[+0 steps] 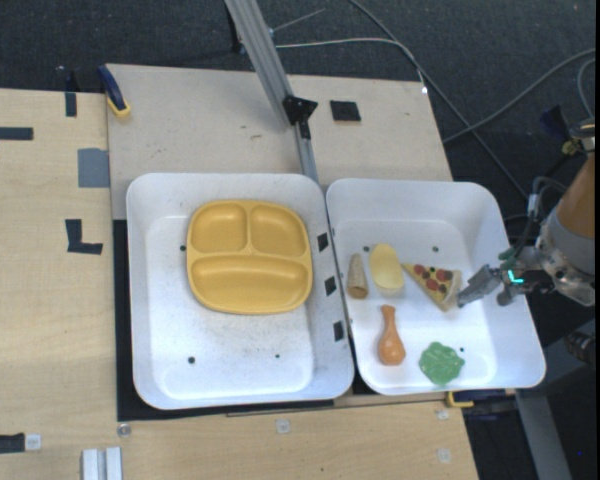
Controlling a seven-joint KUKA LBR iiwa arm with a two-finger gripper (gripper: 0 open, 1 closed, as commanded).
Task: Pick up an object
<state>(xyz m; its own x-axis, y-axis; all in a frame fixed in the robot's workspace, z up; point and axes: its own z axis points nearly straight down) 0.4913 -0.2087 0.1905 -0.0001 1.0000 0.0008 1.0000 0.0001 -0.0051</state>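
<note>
The right bin [480, 204] holds several toy foods. A pizza slice [433, 280] lies at mid right, with a pale yellow piece [386, 266] and a small brown roll [357, 276] to its left. An orange drumstick [389, 336] and a green leafy piece [441, 362] lie nearer the front. My gripper [486, 295] hangs over the bin's right side, just right of the pizza slice's crust. Its fingers are spread, open, and nothing sits between them.
The left bin [160, 298] holds a yellow divided plate [249, 256]. A grey metal pole [265, 53] slants down to the rim between the bins. Cables trail over the dark floor behind and to the right.
</note>
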